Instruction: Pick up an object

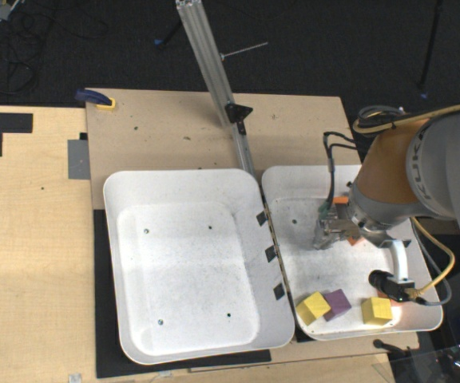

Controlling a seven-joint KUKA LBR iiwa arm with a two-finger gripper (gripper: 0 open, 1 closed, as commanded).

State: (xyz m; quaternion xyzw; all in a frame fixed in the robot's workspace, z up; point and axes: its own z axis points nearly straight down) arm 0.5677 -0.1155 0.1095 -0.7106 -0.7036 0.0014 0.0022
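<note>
The arm (410, 174) reaches in from the right of the frame and hangs its gripper (331, 234) low over the upper middle of the right bin (294, 183). Whether anything sits in its grasp cannot be told from this slanted view. The candidates lie well apart from it, along the bin's lower edge: a yellow block (312, 307) touching a purple block (337, 302) at lower centre, and a second yellow block (377, 310) near the lower right corner. The left bin (134, 186) fills the middle of the frame. This looks like the approach step, no object yet reached. Next, I judge, the gripper must travel toward the lower edge and descend squarely over one block; the lone yellow one seems easiest.
</note>
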